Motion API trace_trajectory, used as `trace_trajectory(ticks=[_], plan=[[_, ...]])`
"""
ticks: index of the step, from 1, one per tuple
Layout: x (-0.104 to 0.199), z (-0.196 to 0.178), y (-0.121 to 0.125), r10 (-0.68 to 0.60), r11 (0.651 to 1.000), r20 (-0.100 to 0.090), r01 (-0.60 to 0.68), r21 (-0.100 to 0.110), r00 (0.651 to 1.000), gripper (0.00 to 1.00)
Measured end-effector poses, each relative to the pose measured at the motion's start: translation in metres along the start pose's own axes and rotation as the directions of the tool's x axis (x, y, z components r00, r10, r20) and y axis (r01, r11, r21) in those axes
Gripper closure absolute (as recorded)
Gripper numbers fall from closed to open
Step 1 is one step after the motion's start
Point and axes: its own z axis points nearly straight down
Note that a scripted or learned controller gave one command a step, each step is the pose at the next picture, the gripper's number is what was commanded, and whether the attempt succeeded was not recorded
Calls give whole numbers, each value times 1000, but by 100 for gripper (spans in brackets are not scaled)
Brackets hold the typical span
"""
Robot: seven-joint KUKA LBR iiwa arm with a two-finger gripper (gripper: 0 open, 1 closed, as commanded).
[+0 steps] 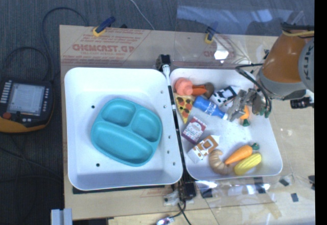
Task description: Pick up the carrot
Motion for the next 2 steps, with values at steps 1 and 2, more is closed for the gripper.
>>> trace_trajectory(ticks=[1, 2], plan=[[90, 6, -30, -312, 950, 9, 312, 3, 950, 100], [78, -74, -6, 52, 999, -6, -52, 4, 999, 100]])
